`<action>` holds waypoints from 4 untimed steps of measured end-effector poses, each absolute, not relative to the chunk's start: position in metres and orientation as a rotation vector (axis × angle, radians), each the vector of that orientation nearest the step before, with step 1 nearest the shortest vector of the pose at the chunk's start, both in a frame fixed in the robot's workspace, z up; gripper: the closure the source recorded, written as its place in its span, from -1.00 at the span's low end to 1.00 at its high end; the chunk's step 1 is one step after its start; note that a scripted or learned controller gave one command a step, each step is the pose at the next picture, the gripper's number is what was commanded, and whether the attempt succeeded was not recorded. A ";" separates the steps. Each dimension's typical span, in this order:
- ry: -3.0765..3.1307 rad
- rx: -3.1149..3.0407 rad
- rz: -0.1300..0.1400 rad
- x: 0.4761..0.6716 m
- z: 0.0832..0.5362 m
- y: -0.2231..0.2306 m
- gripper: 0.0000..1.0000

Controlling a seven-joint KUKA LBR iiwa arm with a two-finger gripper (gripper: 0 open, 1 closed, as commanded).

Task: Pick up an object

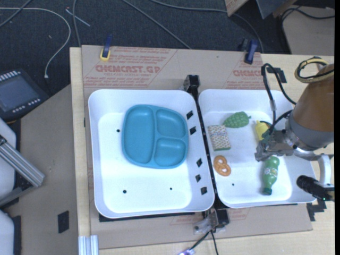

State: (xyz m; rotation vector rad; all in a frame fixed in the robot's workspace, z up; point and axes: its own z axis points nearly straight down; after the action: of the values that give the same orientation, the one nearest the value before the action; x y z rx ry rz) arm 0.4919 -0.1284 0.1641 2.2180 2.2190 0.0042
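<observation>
In the right bin [241, 195] lie a green bottle [269, 176], a pretzel [222, 166], a tan cracker-like block [219, 137], a green bumpy fruit [237, 120] and a yellow piece [261, 128]. My gripper [269, 149] hangs low over the bin's right side, just above the top end of the green bottle and below the yellow piece. The arm's grey and orange wrist [316, 116] rises behind it and hides the bin's right wall. Nothing shows between the fingers.
The left bin [106, 158] holds a blue divided plate [155, 136]. Black clips run along the seam between the bins [197, 142]. Cables [271, 84] loop near the wrist. A cardboard sheet [143, 62] lies under both bins.
</observation>
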 end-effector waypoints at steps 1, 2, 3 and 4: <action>2.218 2.215 0.007 0.496 0.228 -0.128 1.00; 2.221 2.219 0.002 0.496 0.232 -0.127 1.00; 2.231 2.216 0.003 0.497 0.239 -0.071 1.00; 2.230 2.218 -0.001 0.495 0.232 -0.018 1.00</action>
State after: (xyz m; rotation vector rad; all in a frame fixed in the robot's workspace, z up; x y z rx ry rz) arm 0.4955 -0.0181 0.2321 2.2182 2.2301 -0.0006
